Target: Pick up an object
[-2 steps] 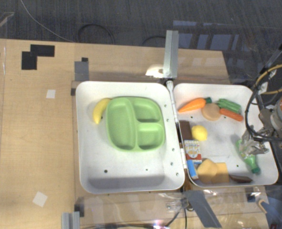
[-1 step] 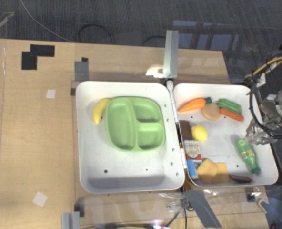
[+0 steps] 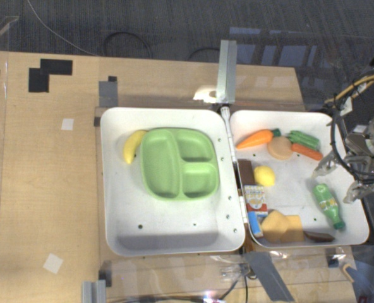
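My gripper hangs at the right edge of the frame, over the right rim of the right bin, with its two fingers spread and nothing between them. The nearest thing is the green bottle, lying on its side just below and left of me at the lower right of that bin, its cap end pointing toward the bottom corner. I judge it light, stiff and slick: hollow plastic, rounded, apt to roll or squirt out of a pinch. I would close across its body at the middle, at right angles to its long axis, not on the narrow neck. The yellow lemon and the carrot lie further left, well apart from me.
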Controlling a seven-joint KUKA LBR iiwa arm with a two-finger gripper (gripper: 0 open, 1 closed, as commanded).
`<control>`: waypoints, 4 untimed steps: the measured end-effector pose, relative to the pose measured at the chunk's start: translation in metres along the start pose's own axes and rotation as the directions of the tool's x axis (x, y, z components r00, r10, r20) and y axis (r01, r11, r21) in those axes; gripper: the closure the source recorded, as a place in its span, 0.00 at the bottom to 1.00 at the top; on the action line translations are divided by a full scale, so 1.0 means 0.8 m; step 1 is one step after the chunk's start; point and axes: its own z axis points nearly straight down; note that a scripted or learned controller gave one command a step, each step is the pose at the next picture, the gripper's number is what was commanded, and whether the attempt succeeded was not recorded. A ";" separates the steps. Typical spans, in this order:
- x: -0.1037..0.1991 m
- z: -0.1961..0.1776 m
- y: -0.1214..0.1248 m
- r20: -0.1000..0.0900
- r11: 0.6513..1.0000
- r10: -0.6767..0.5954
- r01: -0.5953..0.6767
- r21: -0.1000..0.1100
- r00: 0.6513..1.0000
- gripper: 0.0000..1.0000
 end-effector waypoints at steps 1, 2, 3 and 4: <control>0.004 0.142 0.003 0.001 0.978 -0.207 0.207 0.003 0.978 0.00; -0.103 0.142 0.041 -0.001 0.902 -0.432 0.432 0.011 0.902 0.00; -0.085 0.141 0.106 0.004 0.941 -0.339 0.339 0.014 0.941 0.00; -0.085 0.142 0.101 0.005 0.941 -0.338 0.338 0.009 0.941 0.00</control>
